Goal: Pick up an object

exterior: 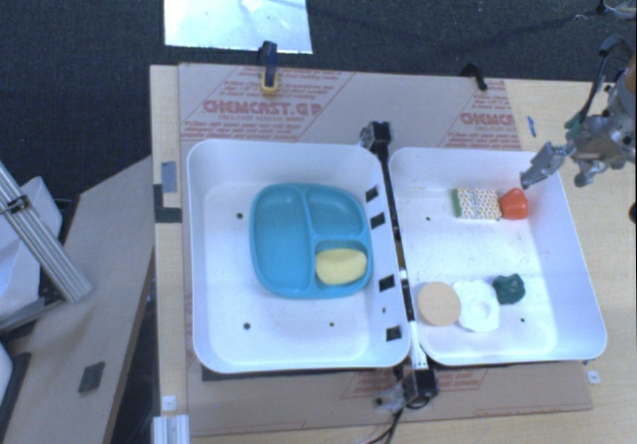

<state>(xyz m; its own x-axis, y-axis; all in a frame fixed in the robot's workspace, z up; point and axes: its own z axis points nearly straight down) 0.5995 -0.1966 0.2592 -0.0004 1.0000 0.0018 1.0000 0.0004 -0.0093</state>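
The gripper hangs over the upper right corner of the right bin; whether it is open or closed I cannot tell. Just below and left of it lies an orange object, touching the right end of a speckled block whose long axis runs left to right. Nearer the front sit a tan disc, a white piece and a dark green piece. The left bin holds a blue divided plate with a yellow item in its lower right compartment.
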